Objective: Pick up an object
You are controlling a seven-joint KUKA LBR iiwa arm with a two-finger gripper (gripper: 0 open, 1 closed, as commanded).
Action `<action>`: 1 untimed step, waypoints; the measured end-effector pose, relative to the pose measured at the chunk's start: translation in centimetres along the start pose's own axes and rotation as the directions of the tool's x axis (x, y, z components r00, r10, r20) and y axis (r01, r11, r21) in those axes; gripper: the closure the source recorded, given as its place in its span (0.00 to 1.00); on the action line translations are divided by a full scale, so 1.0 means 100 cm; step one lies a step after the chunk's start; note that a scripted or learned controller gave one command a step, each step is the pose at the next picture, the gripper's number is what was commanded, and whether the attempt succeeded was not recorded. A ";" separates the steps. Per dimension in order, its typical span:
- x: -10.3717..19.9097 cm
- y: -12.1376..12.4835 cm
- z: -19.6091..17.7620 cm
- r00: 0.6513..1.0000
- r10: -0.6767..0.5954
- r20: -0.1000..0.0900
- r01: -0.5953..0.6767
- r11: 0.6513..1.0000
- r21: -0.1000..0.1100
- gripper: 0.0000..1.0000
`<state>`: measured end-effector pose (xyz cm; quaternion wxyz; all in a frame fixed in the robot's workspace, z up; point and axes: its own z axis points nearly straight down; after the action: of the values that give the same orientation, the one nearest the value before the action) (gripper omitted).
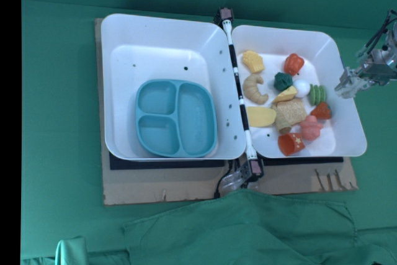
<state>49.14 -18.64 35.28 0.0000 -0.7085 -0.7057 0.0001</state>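
Arm's mostly cut off at the right edge of the view, just the wrist end and the gripper (348, 85) poking in, hanging past the right rim of the right bin (347, 127). Too small and blurry there; can't tell if it's open or closed, and nothing visible held in it.

Toy food is all piled in the right bin, packed tight in the middle. Croissant (255, 89) sits near the divider side, w/ a yellow piece (252, 61) just above it and a yellow slice (261, 116) below. Broccoli (283, 81) is mid-pile, a white ball (301, 88) touching its right side, a red pepper (294, 63) up top. Green pod (317, 94) is nearest the gripper, a red wedge (321, 111) just under it. Tan cracker (290, 113) is partly under a yellow wedge (285, 95); hard to make out where one ends. Pink figure (310, 127) and an orange cup (290, 143) sit at the near edge, touching.

Open room: back part of the right bin is bare, also the near right corner. Left bin (124, 40) has a blue divided plate (177, 118) at its near right, bare floor at back and left. Green cloth (248, 229) bunched in front of the bench.
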 end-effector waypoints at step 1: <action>0.000 0.089 -0.060 1.000 -0.004 0.006 0.004 1.000 -0.016 1.00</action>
<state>58.07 -18.63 41.25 -0.0076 -0.7069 -0.7073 -0.0033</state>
